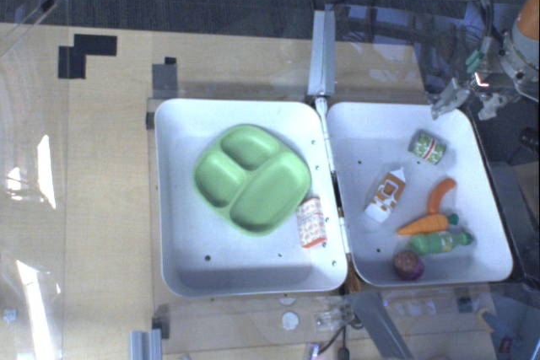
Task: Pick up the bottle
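We find the bottle lying on its side in the lower right of the right bin. It is green with a darker cap pointing right, just below the carrot and just right of the dark purple ball; whether it touches either we cannot tell.

The gripper sits at the upper right of the frame, over the bin's top right corner, well apart from the bottle. It carries nothing that we can see, and how far it is parted we cannot tell from this angle.

We judge this to be the approach step, with no grasp begun. The next move calls for travel down the frame toward the bin's lower right, then a descent over the bottle's body. The carrot and the ball crowd it, so we would close across its narrow width, clear of both neighbours.

Elsewhere, a green divided plate and a small red-and-white packet lie in the left bin.
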Controlling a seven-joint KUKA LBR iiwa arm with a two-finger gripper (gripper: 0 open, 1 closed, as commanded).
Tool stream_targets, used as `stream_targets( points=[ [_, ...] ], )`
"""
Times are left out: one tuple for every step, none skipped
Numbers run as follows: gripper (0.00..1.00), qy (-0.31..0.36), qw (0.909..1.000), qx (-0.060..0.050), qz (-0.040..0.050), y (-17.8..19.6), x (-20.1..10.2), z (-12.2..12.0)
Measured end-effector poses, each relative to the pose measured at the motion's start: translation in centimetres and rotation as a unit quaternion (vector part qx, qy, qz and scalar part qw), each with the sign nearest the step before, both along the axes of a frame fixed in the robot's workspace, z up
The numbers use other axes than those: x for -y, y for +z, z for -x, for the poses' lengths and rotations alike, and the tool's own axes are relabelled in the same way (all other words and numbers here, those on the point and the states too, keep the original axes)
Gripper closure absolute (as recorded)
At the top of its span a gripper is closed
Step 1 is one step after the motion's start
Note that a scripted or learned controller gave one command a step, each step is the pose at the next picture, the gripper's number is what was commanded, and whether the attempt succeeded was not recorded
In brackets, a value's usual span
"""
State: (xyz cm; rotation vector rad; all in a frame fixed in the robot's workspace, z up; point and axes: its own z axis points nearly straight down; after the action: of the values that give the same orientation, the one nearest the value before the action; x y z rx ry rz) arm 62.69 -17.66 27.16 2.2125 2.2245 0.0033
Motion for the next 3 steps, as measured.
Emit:
stream_targets(
  points=[
    [0.00,-0.007,1.0000,-0.001,-0.0004,-15.0,2.8,0.4],
    [0.00,-0.053,0.9986,0.001,-0.0015,-18.4,1.9,-3.7],
    [1.00,-0.050,0.9987,0.007,0.0010,-16.8,1.9,-4.1]
  ],
)
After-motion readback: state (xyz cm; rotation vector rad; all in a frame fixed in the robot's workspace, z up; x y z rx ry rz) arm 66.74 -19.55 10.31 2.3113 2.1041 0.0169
